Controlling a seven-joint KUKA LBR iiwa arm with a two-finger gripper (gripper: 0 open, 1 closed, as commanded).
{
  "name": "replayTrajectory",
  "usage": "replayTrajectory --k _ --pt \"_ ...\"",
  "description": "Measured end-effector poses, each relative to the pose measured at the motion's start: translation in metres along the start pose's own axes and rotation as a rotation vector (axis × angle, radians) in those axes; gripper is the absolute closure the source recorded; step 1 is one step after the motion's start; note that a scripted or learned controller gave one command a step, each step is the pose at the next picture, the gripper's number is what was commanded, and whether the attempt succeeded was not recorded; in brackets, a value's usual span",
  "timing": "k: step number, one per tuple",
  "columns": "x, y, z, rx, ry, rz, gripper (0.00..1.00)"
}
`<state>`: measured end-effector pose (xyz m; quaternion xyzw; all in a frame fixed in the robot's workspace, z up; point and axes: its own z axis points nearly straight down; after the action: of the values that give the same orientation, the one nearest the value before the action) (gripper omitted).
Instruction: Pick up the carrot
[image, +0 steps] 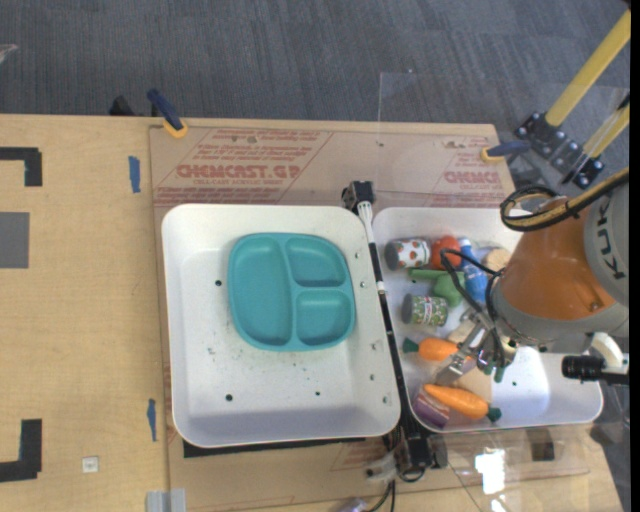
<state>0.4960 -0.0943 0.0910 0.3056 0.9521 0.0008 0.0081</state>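
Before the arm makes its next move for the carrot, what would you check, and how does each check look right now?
1. Carrot in sight: ok, it lies near the front of the right bin.
2. End effector near the carrot: ok, it is just above and behind it in the camera view.
3. Carrot between the fingers: not ok, it lies apart from them.
4. Fingers open enough: cannot tell, arm and cables blur them.
5. Neighbours out of the way: not ok, a purple item touches the carrot's left end and a small orange piece lies close behind.
6. Teal plate clear of the work: ok, it sits in the left bin.
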Motion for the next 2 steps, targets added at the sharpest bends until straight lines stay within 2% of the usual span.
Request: replayTrajectory --k 1,2 --pt "0.0083 -0.0072 -0.0001 0.0 -0.002 0.234 0.0" --pt "0.0035 -0.0082 0.0003 -0.004 0.003 0.493 0.0"
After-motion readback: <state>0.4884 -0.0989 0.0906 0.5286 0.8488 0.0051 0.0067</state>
